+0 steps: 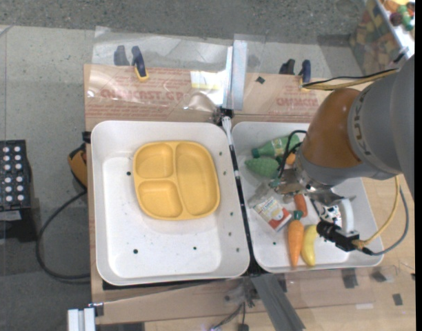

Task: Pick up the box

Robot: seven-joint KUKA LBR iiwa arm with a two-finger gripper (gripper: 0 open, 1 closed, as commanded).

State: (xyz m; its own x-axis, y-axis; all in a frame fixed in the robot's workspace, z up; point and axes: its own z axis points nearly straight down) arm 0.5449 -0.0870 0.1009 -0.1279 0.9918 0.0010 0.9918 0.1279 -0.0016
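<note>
The box (270, 210) is a small white and red carton lying flat in the right bin (363, 254), near that bin's left side. My gripper (292, 183) hangs low over the middle of the same bin, just up and to the right of the box, at the end of the grey arm with its orange band (335, 133). The wrist hides most of the gripper. I see nothing between gripper and box that shows contact.
A carrot (294, 241) and a yellow fruit (309, 244) lie at the right bin's front. Green toy food (264, 165) sits at its back left. A small orange piece (300, 203) lies beside the box. The left bin (114, 254) holds a yellow divided plate (176, 179).
</note>
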